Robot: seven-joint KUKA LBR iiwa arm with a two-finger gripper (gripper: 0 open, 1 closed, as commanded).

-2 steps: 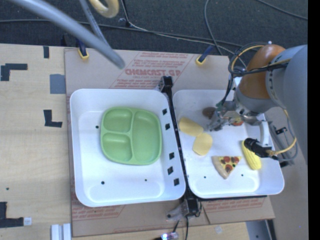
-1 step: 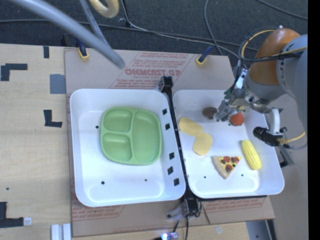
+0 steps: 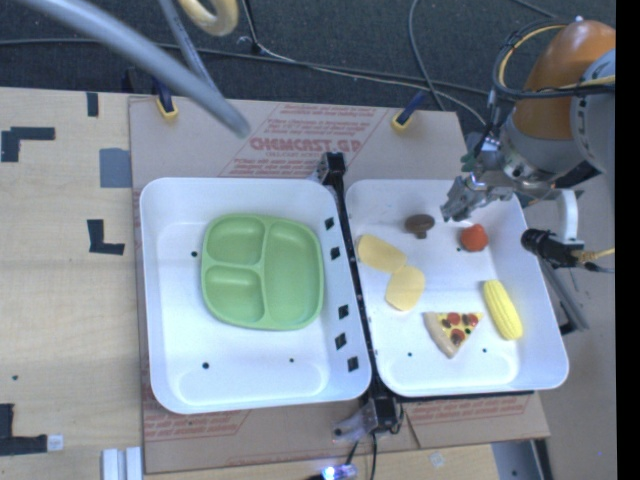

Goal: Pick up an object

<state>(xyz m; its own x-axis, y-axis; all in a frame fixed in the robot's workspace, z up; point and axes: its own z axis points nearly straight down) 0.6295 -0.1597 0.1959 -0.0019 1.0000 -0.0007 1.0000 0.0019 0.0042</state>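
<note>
A: Bench, one view from above. Two white bins side by side. Left bin [image 3: 160, 298] carries a green tray [image 3: 264, 272] with three compartments, set toward the bin's 12 o'clock half; a bare strip runs along its 6 o'clock edge.

B: Right bin?

A: Right bin [image 3: 540, 368] has the food pieces. Mushroom [image 3: 420, 224] near 12 o'clock. Tomato [image 3: 474, 237] just at 3 o'clock of the mushroom, apart from it. Two pale yellow slices [image 3: 392, 270], overlapping, toward 9 o'clock, close to the divider [image 3: 348, 268] between the bins. Pizza wedge [image 3: 452, 330] near 6 o'clock. Corn [image 3: 502, 309] toward 3 o'clock, close to that wall.

B: Axes?

A: Corn's long axis runs roughly 11 to 5 o'clock. Pizza's tip points toward 5-6 o'clock, crust edge at 12. The slices trail from 11 to 5 o'clock.

B: Gripper?

A: Gripper [image 3: 462, 200] sits over the right bin's 1 o'clock corner, above and just at 12 o'clock of the tomato, 2 o'clock of the mushroom. Arm [image 3: 560, 98] comes in from 2 o'clock. Nothing seen in its grip; whether it is released or clenched I cannot tell.

B: Free room?

A: Open floor in the bin's middle between slices, tomato and corn, and along the 6 o'clock edge either side of the pizza. Corn is tight to the 3 o'clock wall.
</note>
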